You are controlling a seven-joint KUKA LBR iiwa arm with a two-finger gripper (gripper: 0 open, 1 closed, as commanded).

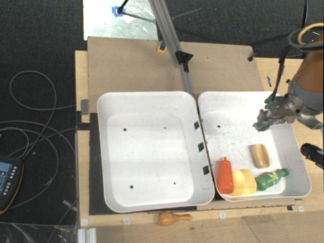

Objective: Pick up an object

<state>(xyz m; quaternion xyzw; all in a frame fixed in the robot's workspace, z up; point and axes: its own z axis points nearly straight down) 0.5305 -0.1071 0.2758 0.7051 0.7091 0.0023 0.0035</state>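
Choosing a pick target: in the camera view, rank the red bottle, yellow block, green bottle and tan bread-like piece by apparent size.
1. Red plastic bottle, largest.
2. Green plastic bottle, lying tilted; close to the red one.
3. Yellow rounded block, partly hidden by its neighbours, so its rank is unsure.
4. Tan bread-like piece, similar to the yellow block.

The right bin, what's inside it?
Inside the right bin: an orange-red bottle, a yellow object, a green bottle and a tan bread-like piece. The gripper covers some floor.
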